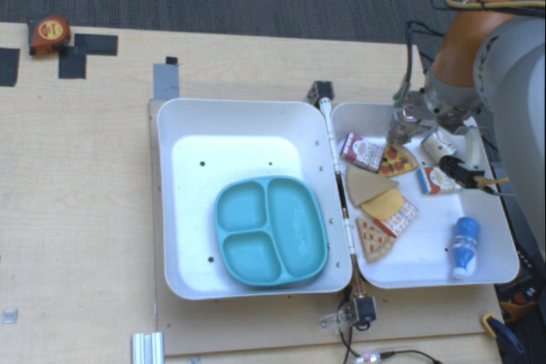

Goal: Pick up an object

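Observation:
The right bin (503,268) holds several toy items. Among them are a small red and white box (363,153), a pizza slice (397,160), a tan wedge (364,183) and a yellow cheese block (384,203). A waffle-patterned slice (374,239), a blue bottle (465,245) and a white and orange packet (438,180) lie there too. My gripper (401,134) hangs low over the bin's back part, just above the pizza slice and to the right of the box. Nothing is visibly held.
The left bin (183,128) carries a teal divided plate (271,230). The grey arm with its orange band (465,38) covers the right bin's back right corner. A red tape measure (49,32) and dark tape patches lie on the bench at far left.

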